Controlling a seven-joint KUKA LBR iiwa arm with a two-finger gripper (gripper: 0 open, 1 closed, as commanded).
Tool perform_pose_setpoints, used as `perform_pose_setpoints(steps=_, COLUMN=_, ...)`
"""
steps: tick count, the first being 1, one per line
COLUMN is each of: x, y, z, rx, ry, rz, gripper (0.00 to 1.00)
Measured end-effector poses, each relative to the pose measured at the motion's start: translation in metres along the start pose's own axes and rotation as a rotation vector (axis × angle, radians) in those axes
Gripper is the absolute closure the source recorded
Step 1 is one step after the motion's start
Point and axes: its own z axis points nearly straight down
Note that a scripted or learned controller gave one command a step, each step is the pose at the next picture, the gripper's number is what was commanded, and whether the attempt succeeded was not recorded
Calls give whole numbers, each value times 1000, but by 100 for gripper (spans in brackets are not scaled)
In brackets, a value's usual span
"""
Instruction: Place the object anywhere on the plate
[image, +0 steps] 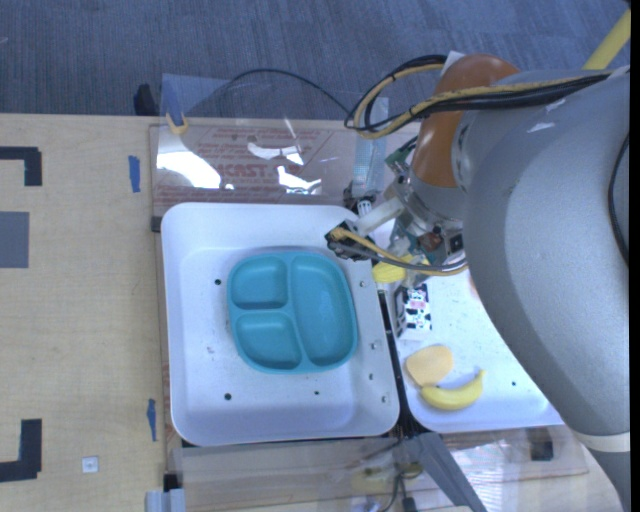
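A teal plate (293, 310) with three compartments lies in the middle of the left bin (192, 330). My gripper (385, 258) hangs over the divide between the two bins, just past the plate's upper right corner, wrapped in yellow and black cables. A small yellow shape (388, 271) sits right under it; I cannot make out whether it is held or lying in the bin. In the right bin (505, 388) lie a yellow banana (452, 394), a rounded yellow-orange piece (429, 362) and a small black-and-white item (416, 309).
The grey arm (550, 230) covers most of the right bin. A clear plastic sheet (260, 165) lies behind the bins. The wooden bench (75, 300) stretches to the left, with black markers and blue tape on it.
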Motion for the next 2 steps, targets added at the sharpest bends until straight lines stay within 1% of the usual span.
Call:
perform_pose_setpoints(steps=1, x=61, y=-57, z=-51, rx=0, ry=5, rz=-99, gripper=100)
perform_pose_setpoints(steps=2, x=94, y=-124, z=-48, rx=0, ry=3, rz=26, gripper=100)
